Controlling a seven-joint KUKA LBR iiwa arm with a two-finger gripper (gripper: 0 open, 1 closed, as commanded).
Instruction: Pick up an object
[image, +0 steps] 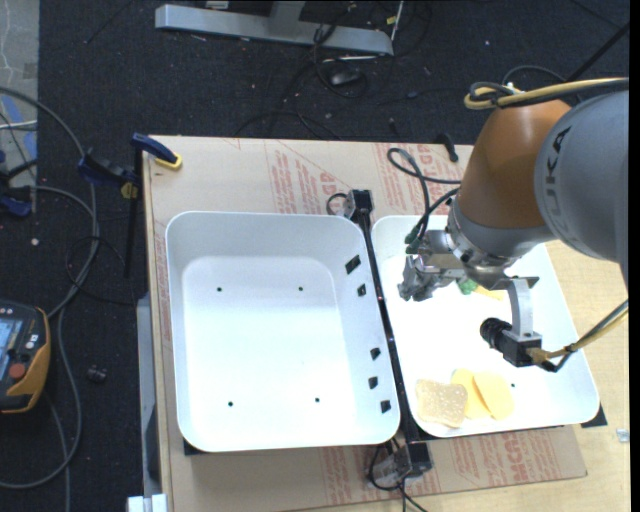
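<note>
My gripper (418, 280) hangs over the upper left part of the right bin (565, 325), below the grey arm with its orange band (510, 160). Just right of the gripper, a small green object (467, 286) and a pale yellow piece (491, 294) peek out from under the wrist. Near the bin's front edge lie a tan, speckled flat piece (442, 402) and, touching its right side, yellow flat pieces (490, 394). Nothing can be seen held by the gripper.
The left bin (190, 235) sits beside the right one, with a black divider (378, 300) between them. A black part on a cable (508, 342) hangs over the right bin. A blue and yellow clamp (158, 151) lies at the bench's back left corner.
</note>
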